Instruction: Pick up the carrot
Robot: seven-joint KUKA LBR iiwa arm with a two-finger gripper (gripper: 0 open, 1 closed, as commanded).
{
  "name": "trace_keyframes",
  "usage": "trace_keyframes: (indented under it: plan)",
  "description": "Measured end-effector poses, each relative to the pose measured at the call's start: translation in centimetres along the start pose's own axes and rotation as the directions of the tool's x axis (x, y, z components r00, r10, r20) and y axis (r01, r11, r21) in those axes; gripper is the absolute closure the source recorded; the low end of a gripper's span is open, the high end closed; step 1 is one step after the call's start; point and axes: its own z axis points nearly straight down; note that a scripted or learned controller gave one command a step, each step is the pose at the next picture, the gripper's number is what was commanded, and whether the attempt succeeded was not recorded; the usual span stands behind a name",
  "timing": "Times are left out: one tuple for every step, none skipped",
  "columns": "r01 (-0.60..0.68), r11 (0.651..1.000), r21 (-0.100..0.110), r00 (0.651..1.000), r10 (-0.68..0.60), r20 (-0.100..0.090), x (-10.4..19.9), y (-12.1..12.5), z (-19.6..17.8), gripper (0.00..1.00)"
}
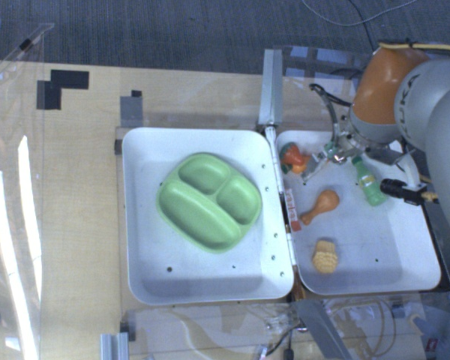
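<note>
The carrot (291, 157) lies in the right bin's (375, 276) far left corner; the gripper (331, 154) hovers just beside it, its grip state unclear.

Arm (427, 103) cut off at right edge; jaws too small to tell.

Pale wooden bench (75, 223), dark grey carpet floor (172, 13), loose black cable (360, 10)

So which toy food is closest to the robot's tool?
The carrot, orange with a green top, in the right bin's far-left corner. The tool sits right beside it; the drumstick, corn cob and green bottle lie farther off.
</note>
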Motion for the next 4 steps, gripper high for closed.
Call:
trace_keyframes:
  plan:
    - [0.003, 1.0, -0.012, 1.0, -0.003, 0.005, -0.1, 0.4, -1.3, 1.0]
    - [-0.284, 0.959, -0.008, 0.959, 0.284, -0.005, 8.0, 1.1, -9.8, 1.0]
    - [-0.267, 0.964, -0.005, 0.964, 0.267, -0.005, 13.4, -5.3, -9.7, 1.0]
    - [0.06, 0.998, -0.007, 0.998, -0.06, -0.002, 10.2, -7.4, -9.6, 1.0]
